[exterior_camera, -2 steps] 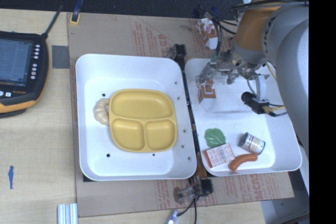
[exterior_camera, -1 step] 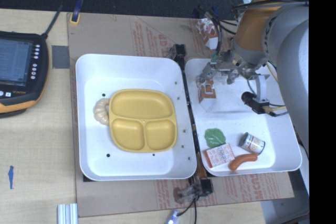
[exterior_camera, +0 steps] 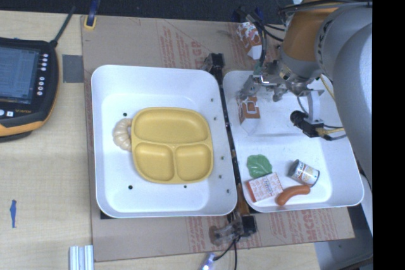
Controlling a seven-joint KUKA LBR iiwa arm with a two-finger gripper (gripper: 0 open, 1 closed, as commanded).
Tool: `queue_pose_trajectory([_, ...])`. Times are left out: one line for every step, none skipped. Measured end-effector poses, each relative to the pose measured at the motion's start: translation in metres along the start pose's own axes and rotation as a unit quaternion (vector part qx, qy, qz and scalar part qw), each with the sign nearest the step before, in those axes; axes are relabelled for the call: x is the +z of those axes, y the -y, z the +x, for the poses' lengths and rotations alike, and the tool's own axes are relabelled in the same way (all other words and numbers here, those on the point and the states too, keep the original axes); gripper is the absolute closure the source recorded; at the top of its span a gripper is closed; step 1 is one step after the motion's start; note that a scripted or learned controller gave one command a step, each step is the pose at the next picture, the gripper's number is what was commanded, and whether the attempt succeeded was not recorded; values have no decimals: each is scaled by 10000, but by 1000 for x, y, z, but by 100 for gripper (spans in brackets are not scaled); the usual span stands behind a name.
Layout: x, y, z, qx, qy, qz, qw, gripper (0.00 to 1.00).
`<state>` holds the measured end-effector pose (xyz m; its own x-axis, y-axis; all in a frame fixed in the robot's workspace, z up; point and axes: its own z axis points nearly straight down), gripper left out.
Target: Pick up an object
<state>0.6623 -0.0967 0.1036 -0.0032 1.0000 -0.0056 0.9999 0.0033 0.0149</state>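
Worktop [exterior_camera: 38, 167] with two bins: tool [exterior_camera: 256, 90] over right bin's [exterior_camera: 342, 155] far-left corner, near brown-white carton [exterior_camera: 249, 110]; finger state indeterminate. Centre over carton, descend vertically, close.

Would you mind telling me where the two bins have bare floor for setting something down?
Left bin: bare strips around the yellow tray, widest above it. Right bin: open middle between the tool and the green piece. Its near edge is crowded: packet, sausage, can.

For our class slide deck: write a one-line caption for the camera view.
KUKA arm's gripper hovers in the right bin above a small brown-and-white packet; yellow divided tray fills the left bin.
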Motion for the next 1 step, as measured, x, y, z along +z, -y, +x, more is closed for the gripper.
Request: queue_pose_trajectory([0, 0, -3, -2, -16, -8, 10000, 0])
